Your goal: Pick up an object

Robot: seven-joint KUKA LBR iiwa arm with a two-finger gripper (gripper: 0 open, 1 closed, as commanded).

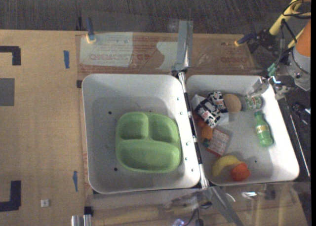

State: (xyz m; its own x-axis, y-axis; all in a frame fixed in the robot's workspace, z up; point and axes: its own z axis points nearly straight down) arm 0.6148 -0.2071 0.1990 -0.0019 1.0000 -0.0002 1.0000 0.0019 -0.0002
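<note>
The gripper (258,88) hangs over the right bin's (286,163) far corner, just beside a clear cup (253,102); finger state unclear.

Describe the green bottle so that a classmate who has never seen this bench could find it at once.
Find the right bin, the one with many small things in it. Near its right wall lies the bottle, lengthwise. It is the only clear green thing there; the banana and tomato sit nearer the bin's front edge.

Place: robot lab
Signs: taped markers on plywood counter (39,136); twin white bins (94,92); cabled arm (301,57)
</note>
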